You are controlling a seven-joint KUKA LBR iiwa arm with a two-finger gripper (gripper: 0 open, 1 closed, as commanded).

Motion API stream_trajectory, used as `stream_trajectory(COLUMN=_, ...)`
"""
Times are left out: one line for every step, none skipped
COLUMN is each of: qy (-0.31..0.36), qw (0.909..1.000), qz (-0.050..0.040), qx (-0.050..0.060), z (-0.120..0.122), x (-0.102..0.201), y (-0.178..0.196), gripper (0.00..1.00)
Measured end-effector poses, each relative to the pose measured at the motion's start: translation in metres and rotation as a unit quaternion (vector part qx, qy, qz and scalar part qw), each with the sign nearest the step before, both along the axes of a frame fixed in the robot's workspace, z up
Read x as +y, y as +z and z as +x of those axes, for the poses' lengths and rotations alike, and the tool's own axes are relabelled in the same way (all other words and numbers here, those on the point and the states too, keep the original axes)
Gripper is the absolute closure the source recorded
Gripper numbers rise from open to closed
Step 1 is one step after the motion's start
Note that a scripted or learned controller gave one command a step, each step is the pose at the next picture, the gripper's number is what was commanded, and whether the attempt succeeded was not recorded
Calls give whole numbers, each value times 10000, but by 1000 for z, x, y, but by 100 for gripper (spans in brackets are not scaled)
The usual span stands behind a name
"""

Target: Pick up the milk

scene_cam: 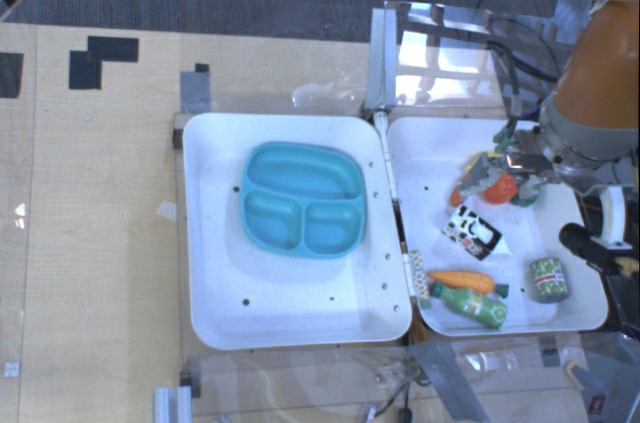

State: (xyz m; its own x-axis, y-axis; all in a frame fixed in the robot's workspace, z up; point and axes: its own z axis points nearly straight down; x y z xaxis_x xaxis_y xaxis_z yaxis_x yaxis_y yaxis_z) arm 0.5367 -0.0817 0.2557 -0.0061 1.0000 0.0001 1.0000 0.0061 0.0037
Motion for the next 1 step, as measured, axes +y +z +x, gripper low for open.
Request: stream_trajectory(qy=264, qw=9996, qz=-5, qx=-20, z=-20, x=-24, y=-154, gripper=0)
